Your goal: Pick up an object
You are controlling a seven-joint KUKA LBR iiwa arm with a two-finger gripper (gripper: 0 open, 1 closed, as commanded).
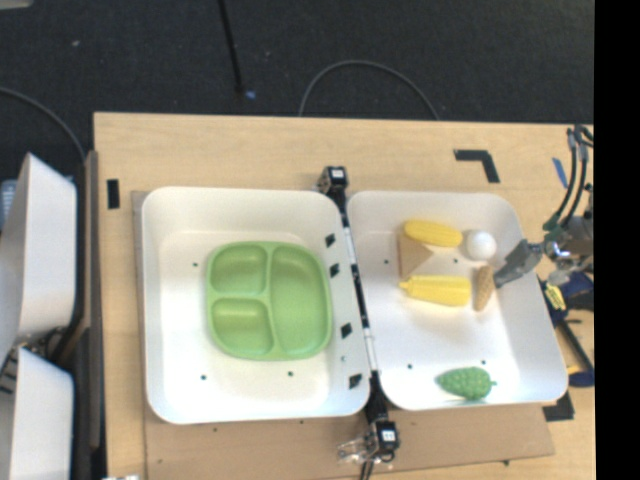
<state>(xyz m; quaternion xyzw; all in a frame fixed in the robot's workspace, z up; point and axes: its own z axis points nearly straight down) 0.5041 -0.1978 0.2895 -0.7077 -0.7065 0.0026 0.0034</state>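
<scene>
While the gripper (pixel 520 260) reaches in over the right rim of the right bin (pixel 520 358), just beside the cluster of things in that bin's upper half, nothing can be seen between its grey fingers, and whether they stand wide or narrow cannot be told at this size. Nearest to it is a small tan cone-like piece (pixel 483 289), upright and touching the right end of a yellow corn cob (pixel 437 289). Above that cob lies a second yellow corn cob (pixel 432 233) with a white ball (pixel 481 244) at its right end, and a brown wedge (pixel 412 257) sits between the two cobs on their left. A green bumpy fruit-like toy (pixel 465 382) lies well apart, near the bin's lower edge. In the left bin (pixel 170 368) rests a green divided plate (pixel 269 300) with three compartments. Both bins stand side by side on the wooden desk (pixel 220 148).
</scene>
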